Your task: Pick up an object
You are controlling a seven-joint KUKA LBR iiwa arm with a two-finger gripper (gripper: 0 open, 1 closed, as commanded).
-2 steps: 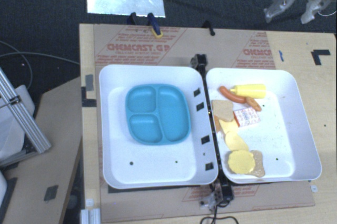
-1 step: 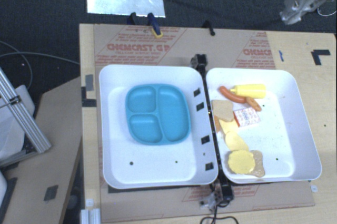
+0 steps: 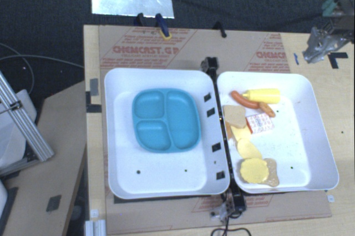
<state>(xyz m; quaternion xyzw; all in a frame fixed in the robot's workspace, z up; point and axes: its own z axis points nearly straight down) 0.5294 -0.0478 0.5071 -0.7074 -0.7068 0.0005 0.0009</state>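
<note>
Well below and left of the gripper [image 3: 324,46], food pieces including a yellow bottle [image 3: 263,95] lie in the right bin [image 3: 316,113], unpicked; whether the gripper grasps anything, I cannot tell.

Two white bins [image 3: 111,135] sit on a tan desk [image 3: 66,118] under brown sheet printed with red lettering. The left holds a turquoise divided tray [image 3: 166,120]. The right holds a yellow bottle [image 3: 263,95], an orange-red sausage [image 3: 244,99], pale yellow slices [image 3: 248,148] and a red-and-white packet [image 3: 259,123].
</note>
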